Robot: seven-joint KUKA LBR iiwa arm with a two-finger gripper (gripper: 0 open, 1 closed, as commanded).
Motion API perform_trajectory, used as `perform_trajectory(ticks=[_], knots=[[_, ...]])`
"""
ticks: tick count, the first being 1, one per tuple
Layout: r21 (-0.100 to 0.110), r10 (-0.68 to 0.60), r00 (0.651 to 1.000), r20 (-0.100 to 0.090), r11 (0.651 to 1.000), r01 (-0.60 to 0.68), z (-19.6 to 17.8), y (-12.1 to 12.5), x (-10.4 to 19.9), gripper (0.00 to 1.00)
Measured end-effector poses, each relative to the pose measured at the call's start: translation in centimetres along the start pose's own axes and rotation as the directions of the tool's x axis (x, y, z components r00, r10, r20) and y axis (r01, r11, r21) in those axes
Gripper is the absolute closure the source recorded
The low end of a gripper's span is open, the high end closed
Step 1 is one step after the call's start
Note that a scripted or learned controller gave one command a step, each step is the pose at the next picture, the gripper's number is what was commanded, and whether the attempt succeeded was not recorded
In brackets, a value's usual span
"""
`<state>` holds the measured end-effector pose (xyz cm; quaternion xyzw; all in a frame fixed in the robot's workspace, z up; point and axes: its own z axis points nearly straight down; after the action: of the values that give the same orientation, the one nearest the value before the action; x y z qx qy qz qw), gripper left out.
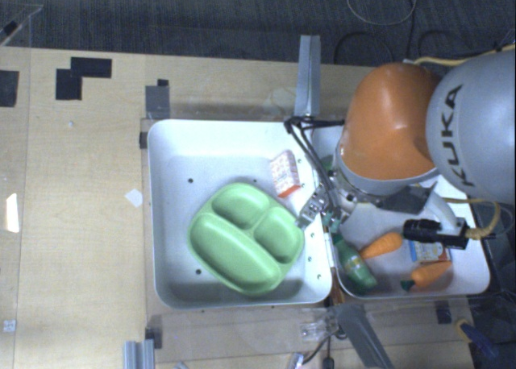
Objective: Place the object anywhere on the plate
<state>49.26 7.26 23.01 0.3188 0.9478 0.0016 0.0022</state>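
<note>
The green three-compartment plastic plate (pixel 244 236) lies in the left white bin (pixel 173 198). The gripper (pixel 310 210) sits just beside the plate's right rim; its opening cannot be determined. A small red-and-white packet (pixel 284 174) lies nearby.

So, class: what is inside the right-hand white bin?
In the right bin lie an orange carrot, a green bottle-like item and another orange item by a small packet. The arm covers the bin's upper part, so what lies there cannot be seen.
</note>
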Motion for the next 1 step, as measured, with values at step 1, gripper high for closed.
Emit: perform_trajectory(ticks=[1], knots=[[0.000, 0.001, 1.000, 0.000, 1.000, -0.001, -0.01, -0.02, -0.02, 0.00]])
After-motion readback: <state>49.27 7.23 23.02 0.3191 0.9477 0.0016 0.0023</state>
